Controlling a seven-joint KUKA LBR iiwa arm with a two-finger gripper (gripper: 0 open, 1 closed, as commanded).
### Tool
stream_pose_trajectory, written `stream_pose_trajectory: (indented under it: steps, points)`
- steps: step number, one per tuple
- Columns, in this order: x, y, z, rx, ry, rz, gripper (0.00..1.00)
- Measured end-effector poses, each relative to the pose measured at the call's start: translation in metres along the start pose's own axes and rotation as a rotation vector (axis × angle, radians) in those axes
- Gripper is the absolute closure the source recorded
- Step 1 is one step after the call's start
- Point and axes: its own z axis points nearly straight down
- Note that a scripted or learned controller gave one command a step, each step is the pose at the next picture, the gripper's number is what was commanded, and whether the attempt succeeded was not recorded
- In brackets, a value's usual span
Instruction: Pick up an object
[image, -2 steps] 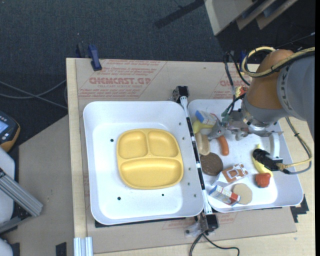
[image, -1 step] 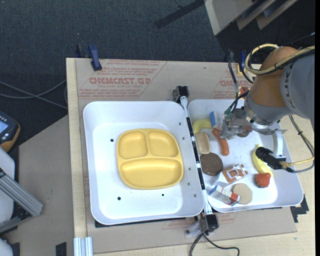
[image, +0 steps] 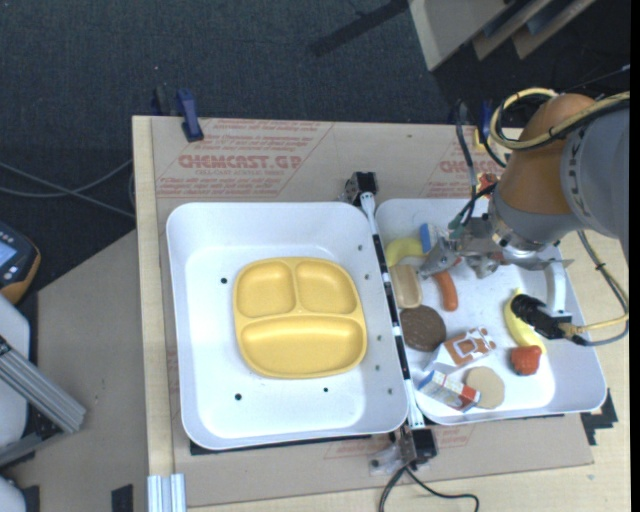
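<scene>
My gripper (image: 449, 260) hangs low over the back part of the right bin (image: 575, 395), on the grey arm with its orange band (image: 535, 165). Right below it lies a small red sausage (image: 448, 290). To its left are a tan bun (image: 406, 285), a yellow piece (image: 402, 249) and a small blue piece (image: 425, 238). A brown round patty (image: 423, 327) lies nearer the front. I see nothing held in the gripper.
The right bin also holds a banana (image: 522, 320), a red fruit (image: 525, 360), an orange-and-white packet (image: 468, 346), a tan disc (image: 487, 384) and a wrapped packet (image: 447, 388). A yellow divided plate (image: 298, 318) sits in the left bin (image: 200, 250).
</scene>
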Motion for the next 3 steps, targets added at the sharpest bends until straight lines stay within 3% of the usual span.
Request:
stream_pose_trajectory:
  steps: [1,2,3]
  points:
    - [-0.023,0.008,0.034,0.002,-0.002,0.002,0.00]
    - [-0.022,0.009,0.021,-0.003,-0.002,0.001,1.00]
    - [0.093,0.014,-0.075,-0.012,0.004,-0.013,1.00]
